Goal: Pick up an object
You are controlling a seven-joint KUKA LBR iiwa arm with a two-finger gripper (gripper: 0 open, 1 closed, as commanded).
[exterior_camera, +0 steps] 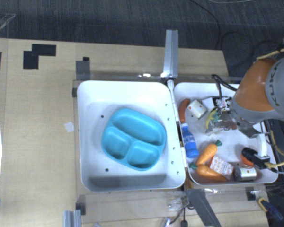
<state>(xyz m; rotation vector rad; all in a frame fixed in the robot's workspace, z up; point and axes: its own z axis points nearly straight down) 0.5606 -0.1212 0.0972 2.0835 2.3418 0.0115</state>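
Observation:
My gripper (pixel 221 118) hangs low over the upper middle of the right bin (pixel 203 89), below the orange wrist band. A white block (pixel 196 109) lies just left of it, and beside that a red-brown object (pixel 182 109) rests against the bin's left wall. Further down the left wall lies a blue bottle (pixel 190 144). Two orange carrots (pixel 208 153) (pixel 209 173) lie in the lower left part, with a red and white packet (pixel 222 165) between them. Nothing shows as held.
The left bin (pixel 92 103) holds a blue divided plate (pixel 133 138). A silver can (pixel 245 173) lies at the right bin's lower right corner. A metal post (pixel 171 53) stands behind the wall between the bins.

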